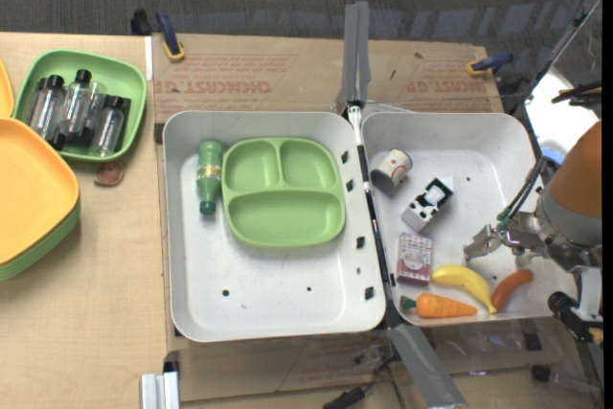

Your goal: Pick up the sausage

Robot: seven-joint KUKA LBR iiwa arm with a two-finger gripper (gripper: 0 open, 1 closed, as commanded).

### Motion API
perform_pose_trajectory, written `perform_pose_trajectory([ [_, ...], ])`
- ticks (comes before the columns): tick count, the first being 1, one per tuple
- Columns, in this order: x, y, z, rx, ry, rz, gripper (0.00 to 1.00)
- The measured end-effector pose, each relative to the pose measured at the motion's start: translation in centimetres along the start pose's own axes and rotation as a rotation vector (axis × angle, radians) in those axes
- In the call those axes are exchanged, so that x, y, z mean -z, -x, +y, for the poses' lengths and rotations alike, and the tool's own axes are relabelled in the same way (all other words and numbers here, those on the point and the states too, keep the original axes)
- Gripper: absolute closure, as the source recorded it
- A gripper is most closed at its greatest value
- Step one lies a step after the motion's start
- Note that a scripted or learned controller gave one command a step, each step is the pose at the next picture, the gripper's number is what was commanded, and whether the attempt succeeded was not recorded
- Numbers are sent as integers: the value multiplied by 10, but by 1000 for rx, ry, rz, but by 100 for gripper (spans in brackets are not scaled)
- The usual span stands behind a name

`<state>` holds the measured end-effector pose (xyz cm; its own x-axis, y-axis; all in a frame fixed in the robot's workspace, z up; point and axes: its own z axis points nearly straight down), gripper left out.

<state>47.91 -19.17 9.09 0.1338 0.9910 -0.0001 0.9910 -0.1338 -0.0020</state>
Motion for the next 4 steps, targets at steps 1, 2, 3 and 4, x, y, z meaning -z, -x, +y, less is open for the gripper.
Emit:
perform_pose_trajectory([
  [1, 0, -44, -8, 23, -2, 1, 0],
  [2, 0, -33, 3, -24, 0, 0, 0],
  [3, 0, -6, -3, -2, -1, 1, 0],
  [4, 0, -45, -8, 23, -2, 1, 0],
])
